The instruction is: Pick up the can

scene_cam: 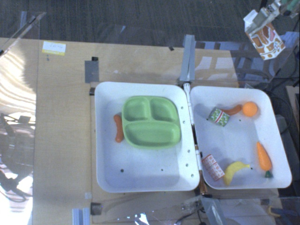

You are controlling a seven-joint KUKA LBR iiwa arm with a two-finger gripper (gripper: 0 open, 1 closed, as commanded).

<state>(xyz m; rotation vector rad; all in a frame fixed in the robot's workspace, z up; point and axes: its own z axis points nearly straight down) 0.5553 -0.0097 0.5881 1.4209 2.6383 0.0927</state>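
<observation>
Closest to me, against the near rim of the right bin (234, 142), lie a red-and-white packet (212, 167) and a banana (235, 170), the two just touching. A carrot (264, 156) sits a little further along toward the bin's right wall.

The can (219, 116) is at the far side of the same bin, near the wall it shares with the left bin (140, 168). It is a small green-and-white thing with a red label, lying tipped over rather than upright. A reddish sausage-shaped piece (233, 110) lies just beside it, leading to an orange (251, 108). The left bin holds a green divided plate (151, 122) with an orange sausage shape (118, 127) at its side.

The end effector (272, 8) is well away from all this, up beyond the far right corner of the counter (61, 125). A brown-and-white patterned carton (265, 39) hangs right under it. I cannot tell from here whether the end effector is spread or closed, nor whether it truly grips that carton.

The can looks small and stiff, probably light, with a smooth and likely slippery wrap. Lying on its side, it may well roll when nudged. I would take it across the round body at mid-length, coming down on the side away from the reddish piece so that nothing else gets caught.
</observation>
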